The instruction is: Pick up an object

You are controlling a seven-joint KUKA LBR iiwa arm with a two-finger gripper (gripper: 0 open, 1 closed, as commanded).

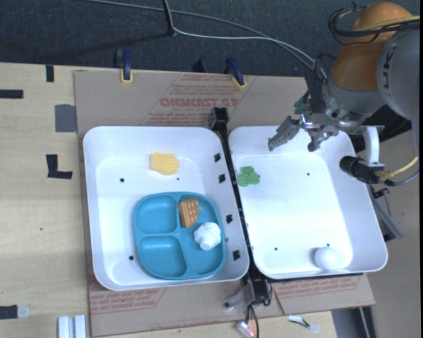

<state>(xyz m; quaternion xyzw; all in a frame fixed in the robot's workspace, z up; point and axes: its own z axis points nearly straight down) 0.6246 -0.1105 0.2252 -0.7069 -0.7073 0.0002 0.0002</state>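
Objects sit across two white bins on the table, w/ the arm's gripper (297, 139) hanging over the right bin's (352, 210) far edge, at about 12 o'clock of that bin. Gripper fingers are spread apart, tips splayed, nothing between them.

Nearest piece: a small green object (248, 177), lying on the right bin's floor at approx. 9 o'clock, just beside the divider where the bins meet. It sits below and to the left of the gripper, apart from it, not touching. A white ball (329, 258) rests in the same bin at about 5 o'clock, near the front wall, well apart from the green piece.

Left bin (102, 189) holds a blue compartment tray (155, 248) toward 5 o'clock. A brown, waffle-like item (189, 212) lies in the tray's upper right section; a white crumpled item (207, 236) sits at the tray's right side, just below the brown one. A yellow object (164, 163) lies on the bin floor at 12 o'clock, above the tray, apart from it.

Arm (377, 48), grey w/ orange band, enters from the right. Both bins rest on a cardboard sheet (176, 101) held by clamps at the far edge.
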